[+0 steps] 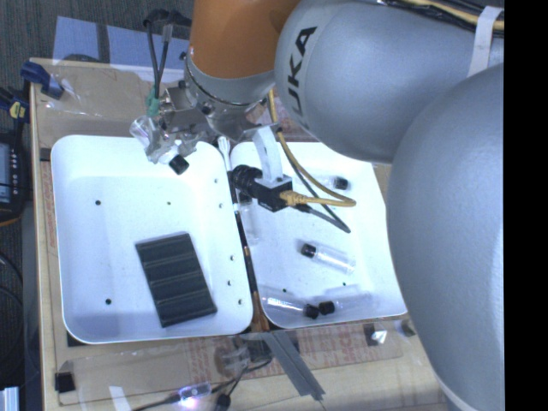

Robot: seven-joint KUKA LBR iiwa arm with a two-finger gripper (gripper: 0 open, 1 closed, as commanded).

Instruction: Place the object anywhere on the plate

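A wooden bench (43,255) carries two shallow white bins side by side, with dark carpet beyond its 12 o'clock edge. The left bin (86,229) holds a dark ribbed plate (175,279) toward 6 o'clock. The right bin (377,289) holds small clear tubes with black caps (324,253). The gripper (164,144) hangs over the left bin's 12 o'clock rim; whether the jaws are open or closed cannot be told.
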